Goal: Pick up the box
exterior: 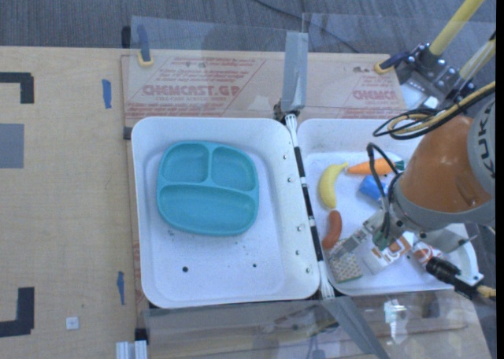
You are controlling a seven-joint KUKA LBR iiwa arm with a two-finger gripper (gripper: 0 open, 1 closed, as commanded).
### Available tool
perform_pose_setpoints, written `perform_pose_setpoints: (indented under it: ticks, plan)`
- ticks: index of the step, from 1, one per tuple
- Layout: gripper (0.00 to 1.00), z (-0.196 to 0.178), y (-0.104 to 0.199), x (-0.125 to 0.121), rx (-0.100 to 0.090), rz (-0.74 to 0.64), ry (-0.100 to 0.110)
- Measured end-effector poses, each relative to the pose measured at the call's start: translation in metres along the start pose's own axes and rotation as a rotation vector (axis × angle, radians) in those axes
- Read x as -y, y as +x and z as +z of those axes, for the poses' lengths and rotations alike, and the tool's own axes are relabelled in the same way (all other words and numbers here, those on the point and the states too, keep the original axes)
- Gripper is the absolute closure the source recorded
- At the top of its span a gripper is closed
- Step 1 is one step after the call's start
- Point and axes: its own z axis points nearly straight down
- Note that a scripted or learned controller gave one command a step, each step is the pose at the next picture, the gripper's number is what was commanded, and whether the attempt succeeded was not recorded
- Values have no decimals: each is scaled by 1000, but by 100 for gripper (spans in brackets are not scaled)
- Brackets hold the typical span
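The arm (441,168) comes in from the right of the frame and hangs over the right bin (465,271). Its orange band hides much of that bin's right half. The gripper (383,235) sits below the band, low over the bin's lower middle. The arm's bulk hides its tip, so I cannot tell whether the claw is wide, narrow or closed on anything.

The box (344,264) lies in the right bin near its lower left corner, tilted, with a grey speckled face up. It is just left of and below the gripper; contact between them cannot be made out. A white thing with red marks (391,253) lies just right of the box, partly under the wrist. I cannot tell if it is a separate thing or joined to the box.

Other things crowd close. A sausage (332,229) lies just above the box, near the wall between the bins. A banana (329,183) stands above the sausage. A carrot (372,167) and a blue piece (371,187) lie right of the banana, at the edge of the orange band. Black and yellow cables (417,120) loop over the bin's upper right.

The left bin (228,271) holds a teal divided plate (208,188) in its upper half, well apart from the box.
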Motion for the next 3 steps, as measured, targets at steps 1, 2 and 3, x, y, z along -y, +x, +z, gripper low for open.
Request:
perform_pose_setpoints:
  ticks: [1,2,3]
  plan:
    - [0,2,2,6,-13,307,12]
    - [0,1,3,1,1,149,7]
    - [0,0,2,-1,3,-36,1]
